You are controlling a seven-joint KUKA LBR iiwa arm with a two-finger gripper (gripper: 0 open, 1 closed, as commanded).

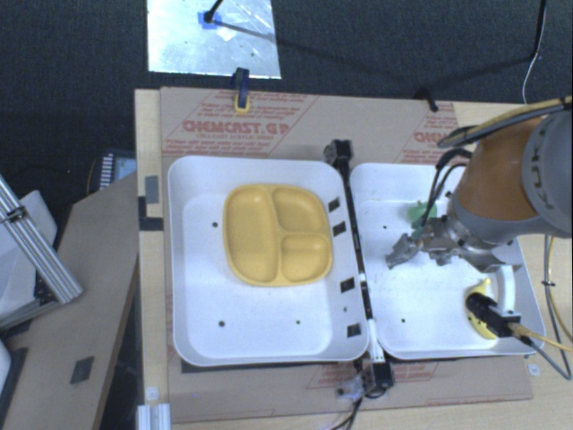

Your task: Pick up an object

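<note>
jaws [400, 252] low in right bin [394, 334]

The word "CHEMCAST GP" was printed in red capitals on the brown protective sheet [295, 115] that covered the bench beneath the two white bins. It was read most clearly along the far edge of the sheet, just behind the left bin [192, 330]. The same red print was repeated elsewhere on the sheet: slanted and partly cut off behind the right bin [385, 191], where only some letters could be made out, and faintly along the near edge, where it could not be read with certainty. Thin red diagonal lines were printed around the lettering. No other text, number or label could be read.
</note>
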